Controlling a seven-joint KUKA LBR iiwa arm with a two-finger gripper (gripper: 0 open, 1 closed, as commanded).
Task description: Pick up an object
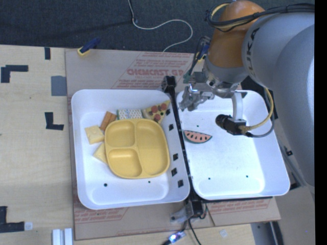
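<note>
The jaws [190,102] hung at the upper left of the right bin [255,182]; whether spread or pressed together, I could not tell. The watermelon slice [197,136] lay just below them, apart, its long axis running left to right.

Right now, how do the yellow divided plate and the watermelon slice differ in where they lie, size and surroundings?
The yellow divided plate lies in the left bin; the watermelon slice lies in the right bin. The plate is far larger than the slice. Small toy food pieces crowd the plate's upper and left edges; the slice lies alone on bare white floor. Both lie flat, apart from the gripper.
</note>
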